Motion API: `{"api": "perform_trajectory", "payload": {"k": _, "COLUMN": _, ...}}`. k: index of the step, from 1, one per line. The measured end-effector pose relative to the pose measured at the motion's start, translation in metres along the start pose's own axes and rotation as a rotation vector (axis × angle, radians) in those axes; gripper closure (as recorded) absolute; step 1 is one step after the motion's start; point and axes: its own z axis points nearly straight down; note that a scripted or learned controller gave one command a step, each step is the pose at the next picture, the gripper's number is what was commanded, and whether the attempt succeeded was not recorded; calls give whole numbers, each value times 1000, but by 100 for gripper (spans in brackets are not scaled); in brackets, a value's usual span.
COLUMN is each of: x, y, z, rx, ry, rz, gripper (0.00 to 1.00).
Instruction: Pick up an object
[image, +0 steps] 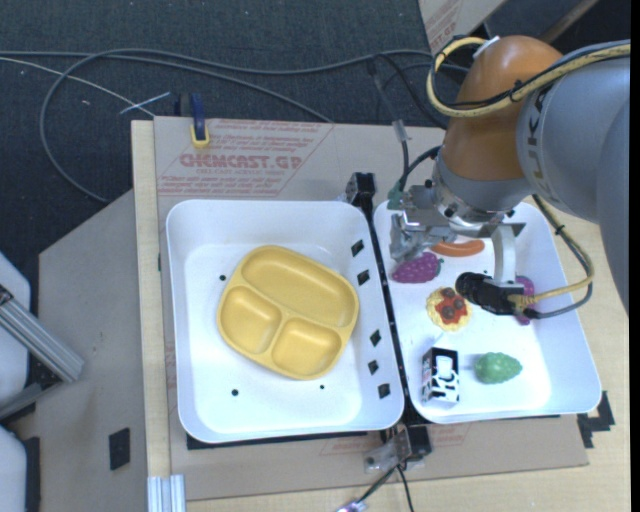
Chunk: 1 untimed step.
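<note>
The left bin (190, 330) holds a yellow plate (287, 311) with three parts. The right bin (570, 350) holds purple grapes (416, 267), a small pizza (449, 309), a black-and-white box (441, 376) and a green toy (497, 367). The gripper (420, 232) hangs just above the grapes; I cannot tell how far open it is.

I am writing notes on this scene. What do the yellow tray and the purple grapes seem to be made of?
The yellow tray looks like moulded plastic with a smooth, slightly matte finish: even colour, rounded compartments, soft highlights. The purple grapes are probably toy plastic or rubber; the colour is uniform and the lumps look moulded, but they are too small to tell for sure.
</note>
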Motion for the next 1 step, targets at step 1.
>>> {"api": "perform_trajectory", "payload": {"k": 1, "x": 57, "y": 16, "z": -9, "rx": 0, "ry": 0, "rz": 0, "gripper": 100}}
